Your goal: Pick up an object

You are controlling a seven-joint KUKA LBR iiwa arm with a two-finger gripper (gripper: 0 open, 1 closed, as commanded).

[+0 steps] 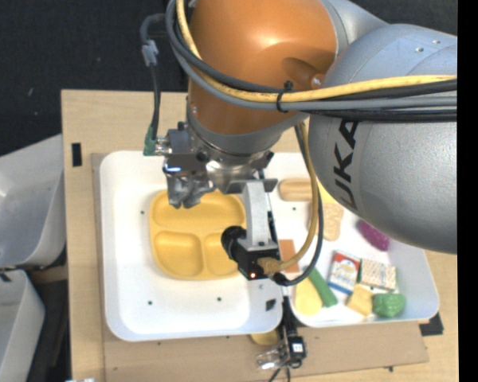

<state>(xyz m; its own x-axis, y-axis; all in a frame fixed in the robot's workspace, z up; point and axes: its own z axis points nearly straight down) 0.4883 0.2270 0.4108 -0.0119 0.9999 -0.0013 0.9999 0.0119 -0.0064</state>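
A yellow divided plate [183,241] lies in the left white bin [127,293], near that bin's right side. My gripper [182,191] hangs over the plate's far left corner, low and close to its rim. Nothing shows held in it. The big orange and grey arm covers the back of both bins and part of the plate.
The right bin [421,301] holds several small things: a purple piece [374,235], a green lump [389,304], a yellow wedge [359,300], two small printed boxes [344,270], a green stick [322,286] and a tan roll [295,189].
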